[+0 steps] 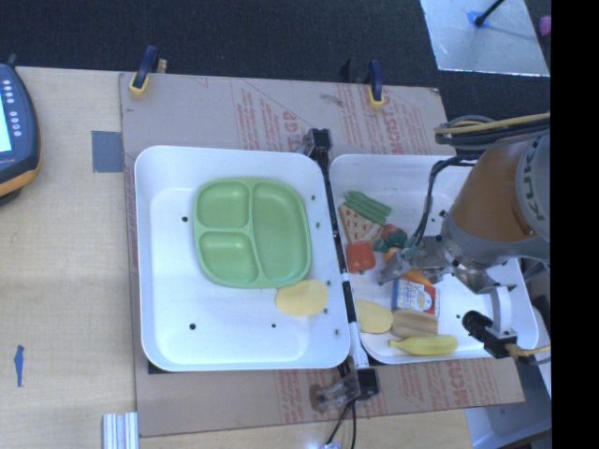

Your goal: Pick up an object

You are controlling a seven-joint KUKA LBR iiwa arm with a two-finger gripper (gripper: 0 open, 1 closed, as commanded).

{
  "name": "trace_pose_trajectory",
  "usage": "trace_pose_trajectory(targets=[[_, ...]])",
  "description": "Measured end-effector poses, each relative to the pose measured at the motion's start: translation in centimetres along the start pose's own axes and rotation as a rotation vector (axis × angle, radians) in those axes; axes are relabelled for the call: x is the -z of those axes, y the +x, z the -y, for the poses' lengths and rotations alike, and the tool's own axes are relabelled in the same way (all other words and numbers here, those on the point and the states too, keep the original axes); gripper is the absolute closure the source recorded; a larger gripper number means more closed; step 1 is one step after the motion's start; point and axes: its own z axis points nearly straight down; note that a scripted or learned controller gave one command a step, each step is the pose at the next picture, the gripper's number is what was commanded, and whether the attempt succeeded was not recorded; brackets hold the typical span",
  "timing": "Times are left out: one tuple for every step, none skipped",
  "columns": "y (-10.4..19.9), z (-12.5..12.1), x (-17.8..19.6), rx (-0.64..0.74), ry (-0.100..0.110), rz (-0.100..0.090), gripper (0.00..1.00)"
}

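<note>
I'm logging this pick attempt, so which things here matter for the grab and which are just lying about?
For the job: gripper, low in the right bin; toy food by it: red piece, blue-and-white carton, banana.

Lying about: green divided plate and yellow piece in the left bin; handheld controller; clamps.

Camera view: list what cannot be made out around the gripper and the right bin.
- Gripper: its fingers are too small and cluttered against the toys to tell their state, or whether they hold anything.
- Right bin: its right part is covered by the arm.
- Small toys beside the gripper: overlapping, too blurred to identify.
- Blue-and-white packet: label unreadable.
</note>
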Motion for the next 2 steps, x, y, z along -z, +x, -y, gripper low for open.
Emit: trace_pose_trajectory(targets=[[-0.4, 0.0, 1.6, -0.004, -0.002, 0.002, 1.0], [8.8, -3.0, 11.1, 0.0, -0.012, -0.001, 1.0]])
